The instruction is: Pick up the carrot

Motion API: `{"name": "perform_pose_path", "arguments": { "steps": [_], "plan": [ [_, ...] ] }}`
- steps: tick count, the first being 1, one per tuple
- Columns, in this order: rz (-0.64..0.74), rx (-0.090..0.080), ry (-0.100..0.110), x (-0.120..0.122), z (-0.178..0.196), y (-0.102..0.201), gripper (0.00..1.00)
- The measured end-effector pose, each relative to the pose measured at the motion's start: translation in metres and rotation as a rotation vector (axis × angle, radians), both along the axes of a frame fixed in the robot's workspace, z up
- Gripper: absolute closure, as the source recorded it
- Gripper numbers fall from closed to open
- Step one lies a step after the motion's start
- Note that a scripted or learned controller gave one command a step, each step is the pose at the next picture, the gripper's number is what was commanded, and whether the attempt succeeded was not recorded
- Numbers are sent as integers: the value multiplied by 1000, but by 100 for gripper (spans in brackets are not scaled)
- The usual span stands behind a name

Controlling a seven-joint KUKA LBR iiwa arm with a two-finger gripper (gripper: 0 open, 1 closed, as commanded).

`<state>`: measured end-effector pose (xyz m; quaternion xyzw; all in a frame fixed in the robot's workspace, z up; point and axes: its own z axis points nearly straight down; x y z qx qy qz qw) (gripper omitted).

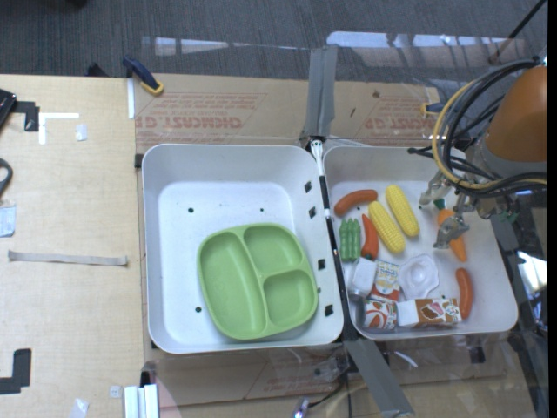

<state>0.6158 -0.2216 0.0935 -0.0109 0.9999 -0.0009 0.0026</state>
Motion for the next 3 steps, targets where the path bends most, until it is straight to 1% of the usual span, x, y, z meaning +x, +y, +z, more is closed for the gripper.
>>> {"name": "perform_pose_path", "arguments": {
  "steps": [1,2,3],
  "plan": [
    [4,-3,-8,3,12,1,100],
    [-163,1,-2,-4,58,45,100],
    [15,1,2,-44,0,7,100]
  ]
}}
